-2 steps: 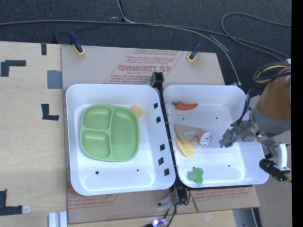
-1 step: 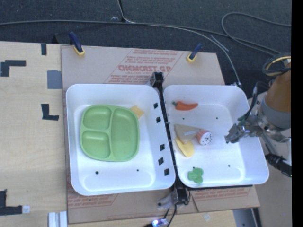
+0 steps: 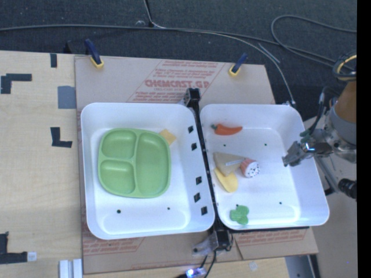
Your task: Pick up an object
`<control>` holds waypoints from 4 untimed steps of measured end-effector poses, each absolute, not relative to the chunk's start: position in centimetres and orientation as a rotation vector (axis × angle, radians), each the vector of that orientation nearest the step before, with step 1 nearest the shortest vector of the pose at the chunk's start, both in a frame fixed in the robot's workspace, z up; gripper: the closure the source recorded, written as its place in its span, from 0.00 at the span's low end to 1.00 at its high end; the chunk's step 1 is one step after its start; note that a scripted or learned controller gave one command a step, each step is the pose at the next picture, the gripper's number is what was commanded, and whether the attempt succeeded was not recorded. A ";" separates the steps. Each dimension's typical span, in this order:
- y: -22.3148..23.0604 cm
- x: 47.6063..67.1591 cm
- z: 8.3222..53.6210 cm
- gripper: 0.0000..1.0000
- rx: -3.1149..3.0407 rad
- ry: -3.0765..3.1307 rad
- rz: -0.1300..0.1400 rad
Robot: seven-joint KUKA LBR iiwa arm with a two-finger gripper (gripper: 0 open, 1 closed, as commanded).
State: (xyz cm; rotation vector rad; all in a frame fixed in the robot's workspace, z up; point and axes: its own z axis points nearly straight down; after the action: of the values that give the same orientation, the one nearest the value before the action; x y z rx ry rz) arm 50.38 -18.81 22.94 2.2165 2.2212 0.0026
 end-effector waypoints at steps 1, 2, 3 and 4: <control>-13.7 51.5 23.9 1.00 2.214 2.229 0.002; -7.7 52.5 22.8 1.00 2.215 2.230 -0.001; -1.4 53.5 22.8 1.00 2.214 2.232 0.000; 3.8 54.6 21.5 1.00 2.216 2.230 -0.002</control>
State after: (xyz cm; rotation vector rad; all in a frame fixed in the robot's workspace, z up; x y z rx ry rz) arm 54.64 3.77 21.55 2.2160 2.2299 -0.0023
